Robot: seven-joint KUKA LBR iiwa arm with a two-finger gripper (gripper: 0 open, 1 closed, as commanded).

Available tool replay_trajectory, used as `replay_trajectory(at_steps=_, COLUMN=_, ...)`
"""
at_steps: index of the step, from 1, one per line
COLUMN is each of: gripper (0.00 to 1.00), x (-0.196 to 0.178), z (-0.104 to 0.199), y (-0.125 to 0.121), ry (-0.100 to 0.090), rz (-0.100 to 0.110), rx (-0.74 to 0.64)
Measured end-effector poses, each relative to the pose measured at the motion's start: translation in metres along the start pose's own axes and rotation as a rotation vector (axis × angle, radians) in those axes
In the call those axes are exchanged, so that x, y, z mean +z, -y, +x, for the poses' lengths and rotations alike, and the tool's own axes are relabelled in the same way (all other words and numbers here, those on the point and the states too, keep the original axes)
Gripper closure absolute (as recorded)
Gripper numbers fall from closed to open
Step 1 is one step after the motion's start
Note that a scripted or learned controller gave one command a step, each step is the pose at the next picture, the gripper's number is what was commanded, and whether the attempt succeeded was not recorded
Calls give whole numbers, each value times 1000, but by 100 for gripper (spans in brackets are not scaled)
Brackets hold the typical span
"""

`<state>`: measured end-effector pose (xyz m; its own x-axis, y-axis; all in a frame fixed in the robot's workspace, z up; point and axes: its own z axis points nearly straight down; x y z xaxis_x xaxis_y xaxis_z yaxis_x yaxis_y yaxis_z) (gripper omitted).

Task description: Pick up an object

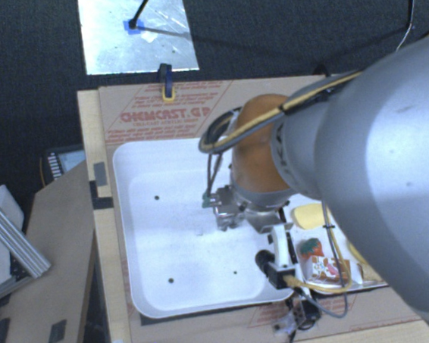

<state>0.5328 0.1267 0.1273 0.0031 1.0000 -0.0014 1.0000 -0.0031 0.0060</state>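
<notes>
The gripper (221,210) is hanging over the left bin (139,213), close to its right wall; whether it is spread or closed cannot be told. A yellow object (308,215) and a red-printed packet (321,264) are lying just past that wall, beside the arm (381,157). White bin floor is stretching open to the gripper's left.

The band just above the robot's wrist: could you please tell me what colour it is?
The band is orange, clearest in the camera view.

The arm (384,187) hides much of a yellow thing (309,215) and a printed packet (321,264) — neither identifiable. It runs off the right edge.
</notes>
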Motion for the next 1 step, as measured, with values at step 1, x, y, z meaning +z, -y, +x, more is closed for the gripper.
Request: replay_trajectory(at_steps=1, gripper=100, x=-60, z=-52, y=39, ry=-1, rz=4, rx=1)
